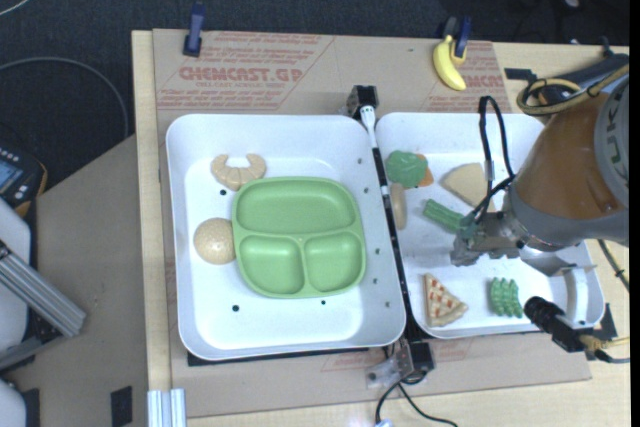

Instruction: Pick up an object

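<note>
My gripper (466, 245) hangs low over the middle of the right bin (400, 130), beside a dark green stalk-shaped piece (440, 213). A pizza slice (441, 299) lies below it near the bin's front. To its right lies a ridged green piece (505, 297). A green and orange vegetable (406, 169) and a tan wedge (464, 183) lie farther back. The arm's body hides part of the bin's right side.
The left bin (190, 245) holds a green divided tray (299, 235), a tan curved pastry (238, 170) and a round beige bun (214, 240). A yellow banana (448, 65) lies on the cardboard behind the right bin. Black cables (488, 145) hang by the arm.
</note>
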`<state>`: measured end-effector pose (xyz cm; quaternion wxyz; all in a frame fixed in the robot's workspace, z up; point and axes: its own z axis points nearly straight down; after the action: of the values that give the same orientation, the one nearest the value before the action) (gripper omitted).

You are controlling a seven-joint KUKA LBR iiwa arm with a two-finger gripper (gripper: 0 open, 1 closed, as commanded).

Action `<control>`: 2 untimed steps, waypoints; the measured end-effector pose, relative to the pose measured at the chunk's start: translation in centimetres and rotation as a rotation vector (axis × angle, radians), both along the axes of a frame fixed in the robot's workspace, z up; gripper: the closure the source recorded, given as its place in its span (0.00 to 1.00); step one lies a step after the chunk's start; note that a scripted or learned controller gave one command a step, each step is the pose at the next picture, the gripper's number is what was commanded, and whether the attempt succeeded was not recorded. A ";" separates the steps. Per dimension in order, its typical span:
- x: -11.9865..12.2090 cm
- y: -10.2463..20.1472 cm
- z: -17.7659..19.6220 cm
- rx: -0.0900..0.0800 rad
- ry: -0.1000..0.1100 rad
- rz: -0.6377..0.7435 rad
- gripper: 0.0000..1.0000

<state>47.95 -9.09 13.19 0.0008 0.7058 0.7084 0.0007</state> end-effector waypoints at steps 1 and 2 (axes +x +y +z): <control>0.0 -0.2 1.0 -0.002 -0.002 -0.003 1.00; 0.1 -0.2 2.0 -0.003 -0.004 -0.003 1.00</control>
<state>48.02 -9.29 15.15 0.0032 0.7069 0.7073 0.0013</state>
